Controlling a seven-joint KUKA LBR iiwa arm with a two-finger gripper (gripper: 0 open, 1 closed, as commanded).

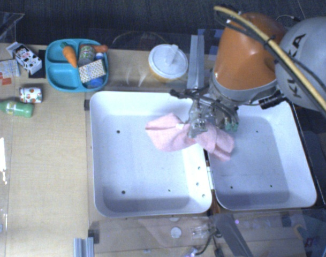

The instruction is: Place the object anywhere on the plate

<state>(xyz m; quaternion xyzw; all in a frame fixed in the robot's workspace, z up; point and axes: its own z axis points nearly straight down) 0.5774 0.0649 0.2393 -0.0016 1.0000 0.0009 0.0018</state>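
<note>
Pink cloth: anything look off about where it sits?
Yes. The pink cloth lies crumpled across the seam between the two bins, partly in the left bin and partly in the right bin. The claw sits right over its middle.

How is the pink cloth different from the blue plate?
The pink cloth is soft and crumpled; the blue plate is stiff with divided sections. The cloth drapes across the edge between the two white bins, under the gripper; the plate sits on the bench, holding toy food.
</note>
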